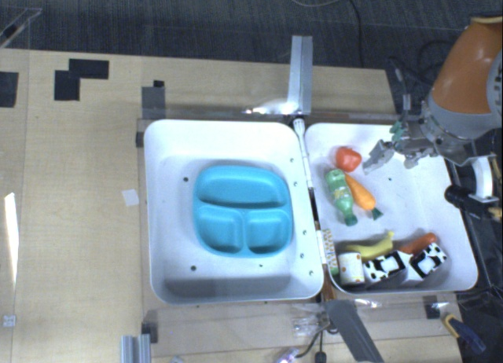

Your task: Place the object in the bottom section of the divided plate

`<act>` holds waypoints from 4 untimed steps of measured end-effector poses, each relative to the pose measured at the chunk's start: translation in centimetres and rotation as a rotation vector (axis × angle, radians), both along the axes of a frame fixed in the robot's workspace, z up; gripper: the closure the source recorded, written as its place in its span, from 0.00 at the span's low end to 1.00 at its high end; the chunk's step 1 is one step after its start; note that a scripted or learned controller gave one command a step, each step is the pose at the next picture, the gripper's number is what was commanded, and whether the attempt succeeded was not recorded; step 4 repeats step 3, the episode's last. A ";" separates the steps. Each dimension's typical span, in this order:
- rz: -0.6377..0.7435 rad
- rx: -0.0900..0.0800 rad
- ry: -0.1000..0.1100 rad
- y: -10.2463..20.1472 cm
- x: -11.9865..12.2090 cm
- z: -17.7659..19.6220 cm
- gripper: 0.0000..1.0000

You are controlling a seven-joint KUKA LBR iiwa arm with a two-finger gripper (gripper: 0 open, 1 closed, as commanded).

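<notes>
the gripper [391,149] hangs over the upper part of the right bin [440,196], its two fingers apart and holding nothing. the nearest pickable thing, a red tomato-like piece [347,157], lies just beside it toward the left bin [165,196]. below that, one carrot [361,192] and one green bottle-shaped item [341,196] lie side by side, long axes running down and to the right. along the bin's lower edge sit one banana [374,245], a red piece [424,241] and two black-and-white cow-patterned items [387,267]. which is the object to be moved cannot be told. the single blue divided plate [240,209] waits in the left bin, well apart from the arm.
</notes>
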State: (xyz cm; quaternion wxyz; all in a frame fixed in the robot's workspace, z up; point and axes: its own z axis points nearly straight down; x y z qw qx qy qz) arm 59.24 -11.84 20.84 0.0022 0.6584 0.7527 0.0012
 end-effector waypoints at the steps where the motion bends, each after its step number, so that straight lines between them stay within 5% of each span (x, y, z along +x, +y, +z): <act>1: 0.132 0.001 0.000 9.8 -3.7 1.1 0.00; 2: -0.179 0.001 0.002 8.4 -3.1 0.7 0.00; 3: -0.071 0.002 0.003 16.5 -2.3 -2.0 0.00; 4: -0.071 0.002 0.003 16.5 -2.3 -2.0 0.00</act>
